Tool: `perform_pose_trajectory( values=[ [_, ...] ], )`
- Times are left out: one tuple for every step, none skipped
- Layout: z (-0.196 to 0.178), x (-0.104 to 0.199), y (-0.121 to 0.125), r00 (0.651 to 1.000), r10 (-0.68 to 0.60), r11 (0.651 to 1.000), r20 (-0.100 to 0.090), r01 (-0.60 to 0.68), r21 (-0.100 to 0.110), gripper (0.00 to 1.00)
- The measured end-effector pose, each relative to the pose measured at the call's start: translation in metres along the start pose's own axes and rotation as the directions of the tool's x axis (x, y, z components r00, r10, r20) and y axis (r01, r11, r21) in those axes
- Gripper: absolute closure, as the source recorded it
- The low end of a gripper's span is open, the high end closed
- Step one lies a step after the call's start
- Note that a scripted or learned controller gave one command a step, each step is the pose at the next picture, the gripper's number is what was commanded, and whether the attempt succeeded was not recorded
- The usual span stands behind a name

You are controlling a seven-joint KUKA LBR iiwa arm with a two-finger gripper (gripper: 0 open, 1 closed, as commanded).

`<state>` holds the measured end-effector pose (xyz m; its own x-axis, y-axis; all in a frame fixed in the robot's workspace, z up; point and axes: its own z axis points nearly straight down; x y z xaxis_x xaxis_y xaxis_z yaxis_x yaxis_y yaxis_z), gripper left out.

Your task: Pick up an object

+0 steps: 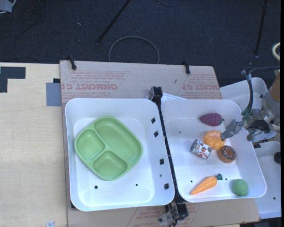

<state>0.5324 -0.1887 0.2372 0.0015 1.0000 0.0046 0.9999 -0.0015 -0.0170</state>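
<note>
While working down from the biggest thing, start with the pale table point(23, 145) at nine o'clock, then the cardboard sheet point(132, 82) under both bins, printed upside down at twelve o'clock with what seems to read "CHEMCAST GP", twice. Next the left bin point(80, 193) with a green divided plate point(109, 148), and the right bin point(180, 112) with all the small items. Grey arm point(274, 103) entering from three o'clock; jaws spread open at that rim, gripping nothing, one tip just beside the orange fruit point(212, 138). Nearest target by judgement: that fruit, mid-bin, with a donut point(226, 153) close at its five o'clock and a small can point(200, 149) close at its seven o'clock. Better to centre over the fruit, drop straight down, straddle it across the free sides and close only once low, so as not to shove the neighbours. Easier alternatives standing clear: purple berry point(211, 119) at twelve o'clock, carrot point(204, 185) at six, green ball point(240, 187) at five. Can label too small to read.
</note>
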Motion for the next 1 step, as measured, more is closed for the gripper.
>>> perform_pose_trajectory(
  values=[
    [-0.005, 0.0001, 0.0019, 1.0, -0.002, 1.0, 0.002, 0.002, -0.009, 0.0]
  ],
)
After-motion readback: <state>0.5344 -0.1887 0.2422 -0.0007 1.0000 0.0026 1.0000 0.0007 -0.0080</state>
